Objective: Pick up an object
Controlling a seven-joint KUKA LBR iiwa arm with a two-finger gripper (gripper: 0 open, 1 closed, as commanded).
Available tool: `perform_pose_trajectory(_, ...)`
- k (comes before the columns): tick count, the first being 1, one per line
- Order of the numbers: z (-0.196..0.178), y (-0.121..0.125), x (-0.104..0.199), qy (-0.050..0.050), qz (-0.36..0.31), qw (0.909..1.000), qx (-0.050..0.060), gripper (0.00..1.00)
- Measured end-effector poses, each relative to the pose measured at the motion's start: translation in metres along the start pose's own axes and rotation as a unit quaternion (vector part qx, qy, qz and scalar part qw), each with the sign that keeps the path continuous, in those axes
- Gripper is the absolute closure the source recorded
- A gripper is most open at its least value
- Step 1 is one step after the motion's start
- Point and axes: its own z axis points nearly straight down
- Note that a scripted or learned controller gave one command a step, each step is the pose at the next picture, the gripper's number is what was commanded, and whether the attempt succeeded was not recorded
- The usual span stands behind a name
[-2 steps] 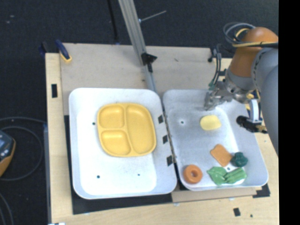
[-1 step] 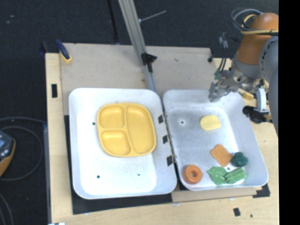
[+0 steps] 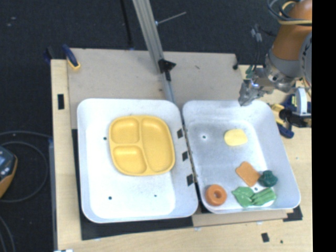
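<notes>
On the left side of the bench stands the left bin, a shallow white tray with rounded corners. Inside it lies a yellow plate with three compartments, placed a little toward the far side of the bin. The plate lies flat, and the rest of the bin floor around it is bare white with a few small dark dots.

Behind the two bins, a grey metal post rises at a slant from the middle of the bench toward the top of the view.

Just beside the left bin, touching along the middle edge, stands the right bin. Here are the things which the arm could pick up. A pale yellow oval piece lies alone near the middle of the bin. Nearer to the front edge lies an orange ring, like a small doughnut. To the right of it there is a light green leafy piece, and just above this an orange-brown flat piece. A small dark green piece lies touching the orange-brown one at its right side.

At the far right corner of the right bin hangs the gripper, over the rim and well apart from all the objects. Nothing is seen between its fingers, but whether they are spread or pressed together cannot be told, because they are small and dark. Above it the grey and orange arm comes in from the right.
</notes>
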Motion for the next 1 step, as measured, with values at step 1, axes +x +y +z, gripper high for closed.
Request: perform_pose_trajectory(1,-0.0647,0.0054,-0.0041,-0.001,0.000,1.0000,0.000,1.00)
